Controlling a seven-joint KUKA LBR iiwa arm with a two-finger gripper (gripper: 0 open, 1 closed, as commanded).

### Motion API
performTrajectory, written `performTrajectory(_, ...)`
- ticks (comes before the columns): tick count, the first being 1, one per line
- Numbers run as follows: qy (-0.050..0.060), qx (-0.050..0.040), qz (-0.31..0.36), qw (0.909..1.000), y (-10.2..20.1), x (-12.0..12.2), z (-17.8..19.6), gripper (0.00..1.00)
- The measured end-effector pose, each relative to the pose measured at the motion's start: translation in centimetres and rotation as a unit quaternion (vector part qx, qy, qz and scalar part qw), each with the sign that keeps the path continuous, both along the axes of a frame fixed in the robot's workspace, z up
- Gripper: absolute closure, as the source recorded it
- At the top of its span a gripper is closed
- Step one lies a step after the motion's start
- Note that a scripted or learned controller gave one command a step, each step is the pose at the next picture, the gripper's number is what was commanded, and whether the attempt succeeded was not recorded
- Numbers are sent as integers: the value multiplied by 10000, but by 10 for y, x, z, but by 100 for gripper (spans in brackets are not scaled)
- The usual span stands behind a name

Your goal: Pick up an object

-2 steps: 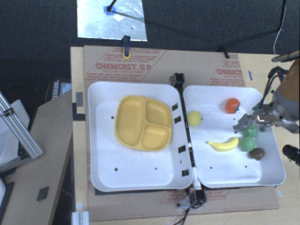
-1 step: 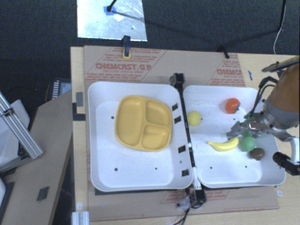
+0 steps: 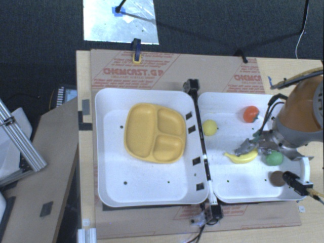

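Reaching in from the right, the gripper (image 3: 246,147) hangs low over the right bin (image 3: 228,189), its fingers just above the yellow banana (image 3: 242,157); whether they are open or closed cannot be told. A green ball (image 3: 274,158), brown object (image 3: 277,178), orange ball (image 3: 250,114) and yellow ball (image 3: 209,127) lie nearby. The left bin (image 3: 109,186) holds a yellow divided plate (image 3: 154,132).
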State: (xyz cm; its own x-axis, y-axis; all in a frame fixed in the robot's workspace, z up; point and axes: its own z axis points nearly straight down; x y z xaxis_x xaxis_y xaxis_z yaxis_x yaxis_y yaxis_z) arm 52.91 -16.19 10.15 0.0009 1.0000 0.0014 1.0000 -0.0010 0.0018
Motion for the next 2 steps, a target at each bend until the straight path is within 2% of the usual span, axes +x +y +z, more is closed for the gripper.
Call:
performTrajectory(1, -29, -12, 6, 10000, 0, 2, 14, 100)
performTrajectory(2, -20, -17, 24, 10000, -1, 7, 57, 100)
